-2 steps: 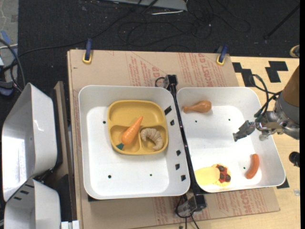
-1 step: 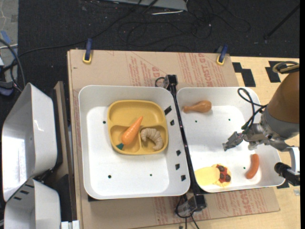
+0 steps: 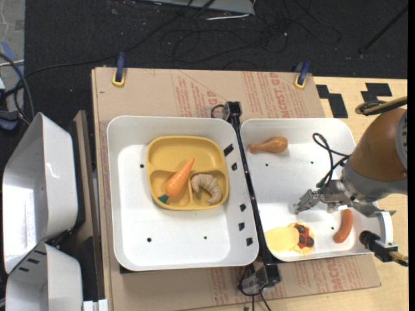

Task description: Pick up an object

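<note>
**Arm low over the right bin, nothing in its grip**

You are looking down on two white bins, the left bin (image 3: 130, 238) and the right bin (image 3: 337, 135), side by side on the cardboard-topped desk (image 3: 194, 92). The arm (image 3: 382, 154) enters at the right edge of the frame, cut off there, and its bulk hides part of the right bin's far side. The pincer (image 3: 306, 204) sits at centre right, fingers a little apart, with nothing between them; the metalwork is small and cluttered, so you cannot read the gap finely.

Count three items in the right bin: one toy drumstick (image 3: 270, 146) near its upper left, one sausage (image 3: 343, 225) upright-slanted at lower right just beside the arm's wrist, and one yellow piece with a red-and-dark topping (image 3: 292, 238) at the bottom edge, too blurred to name.

In the left bin, one yellow divided plate (image 3: 159, 157) holds one carrot (image 3: 179, 177) and one pale curled shrimp-like toy (image 3: 207, 186), each in its own compartment. Two yellow clamps (image 3: 118, 78) grip the desk's top edge.
</note>
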`<state>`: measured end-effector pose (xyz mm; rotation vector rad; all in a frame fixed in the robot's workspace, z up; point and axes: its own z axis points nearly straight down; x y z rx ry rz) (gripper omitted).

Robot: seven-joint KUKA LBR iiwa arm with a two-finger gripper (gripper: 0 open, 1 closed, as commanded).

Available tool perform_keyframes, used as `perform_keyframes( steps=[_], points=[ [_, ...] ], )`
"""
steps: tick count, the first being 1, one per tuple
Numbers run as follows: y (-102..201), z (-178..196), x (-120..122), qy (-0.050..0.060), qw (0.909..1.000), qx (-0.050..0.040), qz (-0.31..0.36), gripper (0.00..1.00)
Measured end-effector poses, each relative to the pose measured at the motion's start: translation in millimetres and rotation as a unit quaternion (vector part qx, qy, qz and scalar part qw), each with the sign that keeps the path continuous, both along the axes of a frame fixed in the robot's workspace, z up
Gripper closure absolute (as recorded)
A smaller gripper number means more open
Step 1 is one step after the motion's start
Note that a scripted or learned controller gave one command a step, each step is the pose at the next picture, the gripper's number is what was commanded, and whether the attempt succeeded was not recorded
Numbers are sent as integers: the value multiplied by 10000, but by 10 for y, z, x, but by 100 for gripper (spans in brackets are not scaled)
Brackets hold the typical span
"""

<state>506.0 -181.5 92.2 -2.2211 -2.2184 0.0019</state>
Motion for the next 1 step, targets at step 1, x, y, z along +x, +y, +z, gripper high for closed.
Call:
perform_keyframes(
  steps=[1],
  points=[
    [0, 123, 6, -13, 10000, -3, -6, 100]
  ],
)
